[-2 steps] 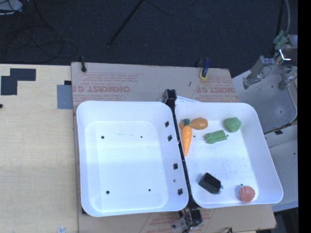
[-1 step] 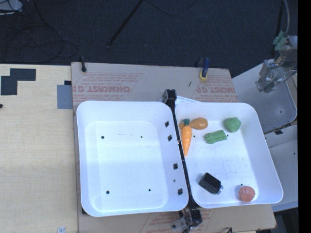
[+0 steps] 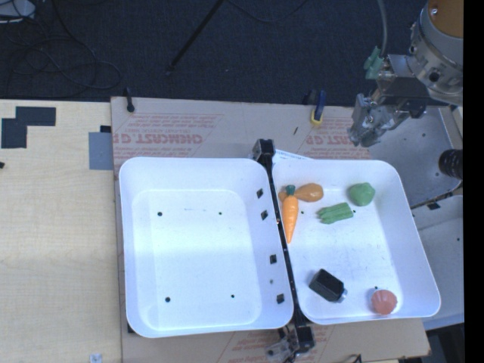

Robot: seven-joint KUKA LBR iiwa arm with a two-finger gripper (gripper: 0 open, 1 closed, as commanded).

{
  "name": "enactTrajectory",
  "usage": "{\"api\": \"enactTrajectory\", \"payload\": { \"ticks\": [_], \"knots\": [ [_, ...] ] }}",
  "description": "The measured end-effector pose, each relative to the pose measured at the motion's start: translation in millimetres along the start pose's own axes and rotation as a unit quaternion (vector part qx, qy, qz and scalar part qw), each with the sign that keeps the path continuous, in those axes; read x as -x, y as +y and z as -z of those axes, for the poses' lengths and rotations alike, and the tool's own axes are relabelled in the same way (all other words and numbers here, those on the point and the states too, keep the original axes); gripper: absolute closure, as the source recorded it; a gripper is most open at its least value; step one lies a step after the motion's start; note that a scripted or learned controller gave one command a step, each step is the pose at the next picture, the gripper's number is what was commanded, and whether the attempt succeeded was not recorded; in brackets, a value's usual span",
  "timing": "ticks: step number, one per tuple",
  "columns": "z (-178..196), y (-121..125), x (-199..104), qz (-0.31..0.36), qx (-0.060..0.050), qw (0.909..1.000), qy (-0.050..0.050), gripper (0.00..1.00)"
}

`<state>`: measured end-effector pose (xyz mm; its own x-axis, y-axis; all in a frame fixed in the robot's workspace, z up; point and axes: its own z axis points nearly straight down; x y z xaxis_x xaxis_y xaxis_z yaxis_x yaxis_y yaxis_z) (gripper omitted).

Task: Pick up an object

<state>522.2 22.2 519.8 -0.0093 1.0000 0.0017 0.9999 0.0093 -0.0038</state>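
The right bin [image 3: 408, 225] holds several small items: an orange carrot [image 3: 290, 214] along its left wall, an orange-brown lump [image 3: 308, 193] beside it, a long green piece [image 3: 334, 213], a round green piece [image 3: 361, 194], a black block [image 3: 327, 285] and a pink-red ball [image 3: 383, 302] near the front right corner. My gripper [image 3: 366, 131] hangs above the bench just beyond the right bin's back rim, well clear of every item. Nothing shows between its fingers.
The left bin [image 3: 144, 203] lies beside the right one, joined by a black divider strip [image 3: 276, 225]. A yellow and blue clamp [image 3: 318, 110] stands on the cardboard behind the bins. Cables lie on the dark floor at the back.
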Motion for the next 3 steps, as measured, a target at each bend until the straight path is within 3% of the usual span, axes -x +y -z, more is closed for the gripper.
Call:
{"api": "enactTrajectory", "payload": {
  "ticks": [1, 2, 3],
  "knots": [
    [-16, -2, -82, 0.000, -0.001, 1.0000, 0.000, 1.00],
    [-39, -47, -138, -0.001, -0.002, 1.0000, -0.001, 1.00],
    [-92, -45, -163, -0.003, -0.003, 1.0000, -0.002, 1.00]
  ]
}}
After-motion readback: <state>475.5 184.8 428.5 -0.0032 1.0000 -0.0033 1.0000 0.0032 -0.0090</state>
